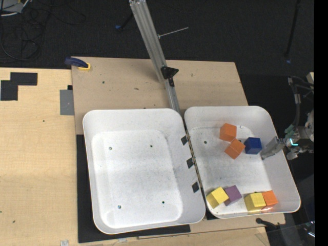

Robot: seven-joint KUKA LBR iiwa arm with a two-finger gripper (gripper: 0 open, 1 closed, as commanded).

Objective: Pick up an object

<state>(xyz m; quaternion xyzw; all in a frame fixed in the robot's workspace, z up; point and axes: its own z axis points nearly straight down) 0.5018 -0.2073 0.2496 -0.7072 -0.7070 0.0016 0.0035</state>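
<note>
Nearest me, along the right bin's front wall, sit yellow, purple, yellow and orange blocks. Farther back, the gripper hangs at the right rim; whether it grips anything I cannot tell. Just left of it lies a blue block, then two orange cubes.

On the light wooden table two shallow white plastic bins sit side by side, the left bin bare-floored and the right bin holding seven small cubes, three toward its back and four along its front.
</note>
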